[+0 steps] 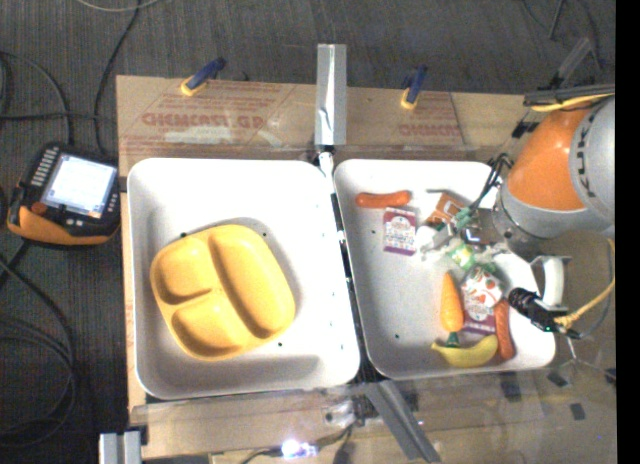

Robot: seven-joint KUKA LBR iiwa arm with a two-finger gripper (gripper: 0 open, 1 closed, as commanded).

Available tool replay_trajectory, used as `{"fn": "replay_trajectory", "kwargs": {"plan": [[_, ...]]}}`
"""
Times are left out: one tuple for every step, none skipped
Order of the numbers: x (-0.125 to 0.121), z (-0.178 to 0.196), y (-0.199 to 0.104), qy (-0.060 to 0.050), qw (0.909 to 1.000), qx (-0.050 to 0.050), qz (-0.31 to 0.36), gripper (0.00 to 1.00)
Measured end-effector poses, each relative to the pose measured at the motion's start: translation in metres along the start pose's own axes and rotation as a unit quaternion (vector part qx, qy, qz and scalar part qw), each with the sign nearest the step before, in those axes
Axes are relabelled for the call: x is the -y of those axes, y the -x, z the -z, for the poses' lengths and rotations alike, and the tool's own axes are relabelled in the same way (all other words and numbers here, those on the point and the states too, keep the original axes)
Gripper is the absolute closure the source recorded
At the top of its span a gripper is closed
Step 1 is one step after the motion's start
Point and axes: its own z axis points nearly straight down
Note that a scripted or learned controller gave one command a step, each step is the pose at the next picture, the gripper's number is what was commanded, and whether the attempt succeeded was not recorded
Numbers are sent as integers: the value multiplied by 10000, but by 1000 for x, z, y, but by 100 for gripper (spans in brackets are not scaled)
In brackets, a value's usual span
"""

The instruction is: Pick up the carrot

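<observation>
The carrot (452, 301) is a short orange cone lying lengthwise in the right bin (400, 302), near its front half. My gripper (462, 239) reaches in from the right below the orange band (545, 167). It hangs over a cluster of small items just behind the carrot's upper end. Clutter under the gripper hides what lies directly beneath it. The carrot lies free on the bin floor.
A red-orange sausage-like piece (383, 199) and a purple-and-white packet (400, 230) lie at the bin's back left. A red-and-white pack (482, 292), a red chili (502, 330) and a banana (465, 352) crowd the carrot's right and front. The left bin (150, 352) holds a yellow divided plate (222, 290).
</observation>
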Motion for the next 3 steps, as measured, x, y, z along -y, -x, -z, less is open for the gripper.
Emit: {"fn": "replay_trajectory", "kwargs": {"plan": [[27, -7, -9, 111, 9949, 27, 1000, 0], [36, -8, -23, 85, 9945, 12, 1046, 0], [45, -15, -25, -64, 9945, -36, 1043, 100]]}}
